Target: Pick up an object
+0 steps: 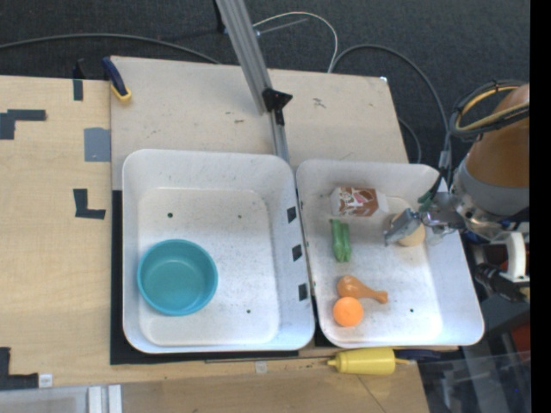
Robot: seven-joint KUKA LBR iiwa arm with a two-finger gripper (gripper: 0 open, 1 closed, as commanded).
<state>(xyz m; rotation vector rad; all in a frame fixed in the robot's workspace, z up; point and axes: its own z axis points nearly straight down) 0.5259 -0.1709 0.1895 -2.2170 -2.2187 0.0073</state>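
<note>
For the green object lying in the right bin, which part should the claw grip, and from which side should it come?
Grip the green object at its middle, across its narrow width, coming straight down from above. It lies flat and elongated, running up and down the view, with bare floor of the right bin on both long sides.

No text, brand or number can be read. The brown-and-white packet (355, 201), lying in the right bin (448, 317) near its far edge, carries white markings that may be print, but they are too small and blurred to make out. The dark tape marks (26, 120) on the desk's left side spell nothing.
</note>
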